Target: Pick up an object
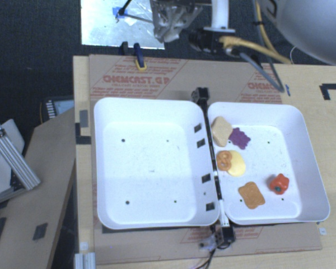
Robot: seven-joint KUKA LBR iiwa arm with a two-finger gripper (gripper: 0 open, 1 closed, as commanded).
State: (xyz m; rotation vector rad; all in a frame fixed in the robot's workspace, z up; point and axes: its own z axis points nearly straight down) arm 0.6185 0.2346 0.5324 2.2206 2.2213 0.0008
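1. The gripper (167, 31) hangs at the top of the frame, a little left of centre, high above the far edge of the tabletop (157, 74) and well apart from both bins
2. It touches nothing and nothing shows between its tips; whether it is released or clenched I cannot tell, as the metal parts blur together
3. The right bin (308, 150) holds all the objects, gathered toward its left and lower parts
4. A tan bread-like piece (221, 130) lies at the upper left of that bin, close to the dividing wall, with a purple ridged piece (239, 138) just beside it on the right
5. Below them an orange pretzel-shaped piece (224, 161) lies against a pale yellow round piece (236, 165), the two touching
6. A brown toast-like slab (251, 194) lies lower, tilted, near the bin's bottom edge
7. A red pepper-like piece (279, 183) with a dark spot on top sits to the right of the slab, apart from it
8. The left bin (101, 150) sits just beside the right one, their walls meeting at the middle of the frame
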